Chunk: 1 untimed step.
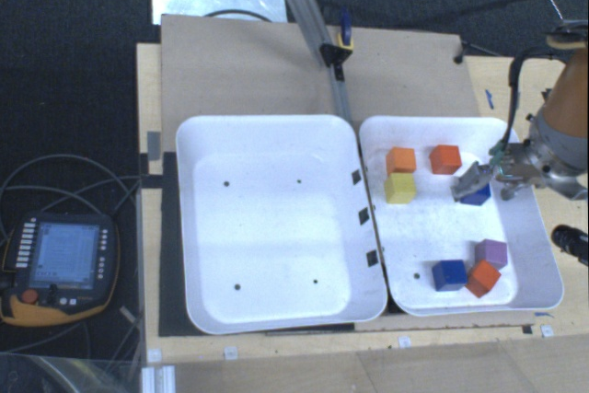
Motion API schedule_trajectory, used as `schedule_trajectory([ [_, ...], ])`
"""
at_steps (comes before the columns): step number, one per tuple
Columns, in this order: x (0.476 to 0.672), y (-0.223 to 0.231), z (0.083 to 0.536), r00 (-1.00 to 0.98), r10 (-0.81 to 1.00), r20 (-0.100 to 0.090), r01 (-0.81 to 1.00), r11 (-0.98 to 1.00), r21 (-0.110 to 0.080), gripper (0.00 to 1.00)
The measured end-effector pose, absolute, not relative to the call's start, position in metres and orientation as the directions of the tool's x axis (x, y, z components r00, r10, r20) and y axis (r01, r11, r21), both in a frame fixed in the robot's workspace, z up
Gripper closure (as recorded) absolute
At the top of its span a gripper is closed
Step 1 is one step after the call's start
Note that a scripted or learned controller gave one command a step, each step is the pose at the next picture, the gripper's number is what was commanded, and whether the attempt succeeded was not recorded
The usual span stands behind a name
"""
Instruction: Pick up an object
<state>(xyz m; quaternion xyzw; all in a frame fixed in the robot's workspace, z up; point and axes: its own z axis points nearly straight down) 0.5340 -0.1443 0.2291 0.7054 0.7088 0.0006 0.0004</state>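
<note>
Pale wooden bench (pixel 276 60) on dark carpet, bearing a left white bin (pixel 198 152) and a right white bin (pixel 529 225), with a teach pendant (pixel 57 267) on the floor at left. Tool (pixel 479 182) low over a blue cube (pixel 476 194) in the right bin, grip state impossible to tell. Elsewhere in that bin: orange cube (pixel 400 160), red cube (pixel 444 158), yellow cube (pixel 399 188), purple cube (pixel 492 251).

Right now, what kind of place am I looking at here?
Most likely a robotics lab or test cell. A robot arm's gripper reaches over two white bins, the right one holding colored blocks, and a teach pendant lies on the dark carpet.
</note>
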Motion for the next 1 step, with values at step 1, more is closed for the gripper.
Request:
schedule_trajectory([
  [1,0.5341,-0.1443,0.2292,-0.003,1.000,0.000,1.000,0.003,0.002,0.00],
])
